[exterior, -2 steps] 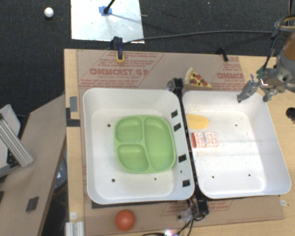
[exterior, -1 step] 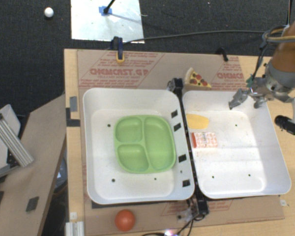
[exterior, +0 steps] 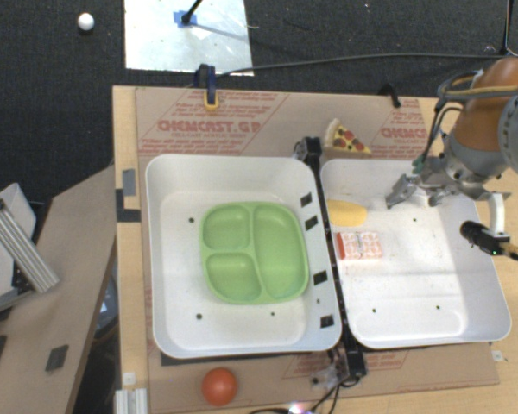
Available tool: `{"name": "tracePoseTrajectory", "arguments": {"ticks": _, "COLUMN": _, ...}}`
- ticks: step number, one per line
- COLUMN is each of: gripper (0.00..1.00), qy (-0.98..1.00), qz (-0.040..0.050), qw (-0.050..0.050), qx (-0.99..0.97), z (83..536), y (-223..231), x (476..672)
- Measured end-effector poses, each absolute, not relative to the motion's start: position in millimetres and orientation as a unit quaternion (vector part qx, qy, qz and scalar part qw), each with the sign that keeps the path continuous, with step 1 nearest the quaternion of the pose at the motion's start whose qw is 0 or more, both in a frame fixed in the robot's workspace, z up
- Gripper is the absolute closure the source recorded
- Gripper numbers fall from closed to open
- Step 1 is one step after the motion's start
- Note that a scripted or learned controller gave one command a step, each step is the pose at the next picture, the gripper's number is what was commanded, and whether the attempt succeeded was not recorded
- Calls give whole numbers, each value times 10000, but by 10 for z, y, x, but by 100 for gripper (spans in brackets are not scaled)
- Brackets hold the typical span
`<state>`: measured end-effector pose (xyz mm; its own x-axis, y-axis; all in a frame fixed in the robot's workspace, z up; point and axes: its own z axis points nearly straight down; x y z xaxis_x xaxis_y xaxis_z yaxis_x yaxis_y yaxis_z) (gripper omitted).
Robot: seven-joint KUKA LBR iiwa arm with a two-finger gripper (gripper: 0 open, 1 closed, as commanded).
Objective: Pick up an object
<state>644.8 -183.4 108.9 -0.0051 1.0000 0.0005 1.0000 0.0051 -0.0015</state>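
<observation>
Just left of the open, empty pincer [exterior: 417, 191] lies a yellow block [exterior: 346, 212], apart.

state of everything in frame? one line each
gripper: above the right bin's back, nothing seen between its fingers
green divided plate: flat in the left bin, compartments bare
yellow item: lying in the right bin by the divider
red-patterned packet: lying flat, just in front of the yellow item
pizza slice toy: outside the bins, behind them
orange ball: on the bench in front of the left bin
</observation>
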Motion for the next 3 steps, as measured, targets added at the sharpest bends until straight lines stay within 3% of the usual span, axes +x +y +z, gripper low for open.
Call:
{"name": "tracePoseTrajectory", "arguments": {"ticks": 1, "gripper": 100, "qy": -7094, "qz": -14, "qw": -19, "qx": -7048, "z": 1234, "y": -1840, "x": 6465}}
{"name": "tracePoseTrajectory", "arguments": {"ticks": 3, "gripper": 100, "qy": -7085, "qz": -19, "qw": -34, "qx": -7057, "z": 2350, "y": -1900, "x": 6411}}
